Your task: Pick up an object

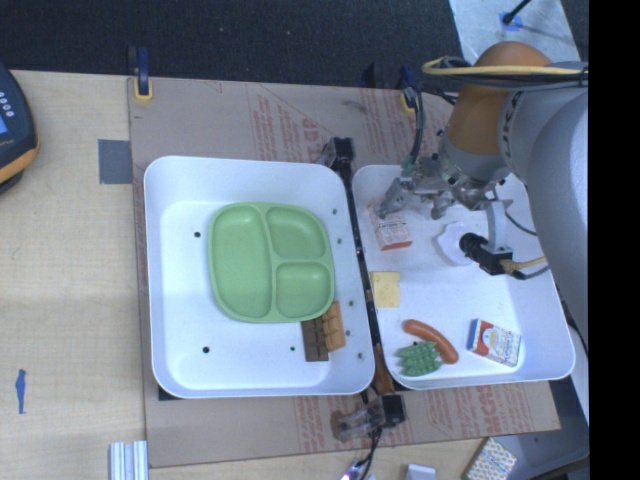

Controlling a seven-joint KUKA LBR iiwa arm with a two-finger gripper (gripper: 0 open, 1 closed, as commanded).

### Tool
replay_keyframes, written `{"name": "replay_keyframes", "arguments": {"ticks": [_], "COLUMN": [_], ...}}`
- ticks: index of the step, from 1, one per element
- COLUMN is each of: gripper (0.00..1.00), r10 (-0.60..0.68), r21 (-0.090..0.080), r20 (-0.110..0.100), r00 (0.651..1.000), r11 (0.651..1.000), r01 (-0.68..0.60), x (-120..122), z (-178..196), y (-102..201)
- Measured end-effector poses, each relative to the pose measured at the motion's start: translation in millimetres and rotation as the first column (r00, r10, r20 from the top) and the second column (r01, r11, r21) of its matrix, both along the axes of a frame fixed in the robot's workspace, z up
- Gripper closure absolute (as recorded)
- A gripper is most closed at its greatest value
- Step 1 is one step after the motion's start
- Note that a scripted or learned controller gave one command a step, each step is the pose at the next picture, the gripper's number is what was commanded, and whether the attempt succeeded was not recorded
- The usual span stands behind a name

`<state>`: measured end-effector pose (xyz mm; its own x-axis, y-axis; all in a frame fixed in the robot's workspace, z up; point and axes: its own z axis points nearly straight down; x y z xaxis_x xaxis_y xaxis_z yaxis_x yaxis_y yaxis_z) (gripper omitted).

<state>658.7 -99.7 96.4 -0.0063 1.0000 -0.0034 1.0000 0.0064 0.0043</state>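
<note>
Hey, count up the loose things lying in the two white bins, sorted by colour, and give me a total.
Green: 2, the divided green plastic plate and the leafy green toy vegetable
Brown: 1, the flat brown waffle-like block
Yellow: 1, the square yellow slice
Orange-red: 1, the toy sausage
White with red print: 2, the small packet and the small carton
Total: 7

A pale green divided plate point(271, 262) was seen in the white left bin point(165, 268), with a brown block point(324, 333) at its lower right. In the white right bin point(540, 363) a yellow square point(386, 289), a red-orange sausage point(431, 340), a green leafy piece point(417, 359) and a red, white and blue carton point(495, 343) were seen.
</note>
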Motion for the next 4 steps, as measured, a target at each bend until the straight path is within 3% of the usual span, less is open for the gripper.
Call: {"name": "replay_keyframes", "arguments": {"ticks": [3, 4], "gripper": [0.00, 0.00], "r10": [0.000, -0.009], "r21": [0.000, -0.002], "r20": [-0.002, -0.004], "r00": [1.000, 1.000], "r11": [1.000, 1.000], "r01": [0.000, 0.009], "x": [-1, -3], "z": [0, 4], "y": [5, -91]}}
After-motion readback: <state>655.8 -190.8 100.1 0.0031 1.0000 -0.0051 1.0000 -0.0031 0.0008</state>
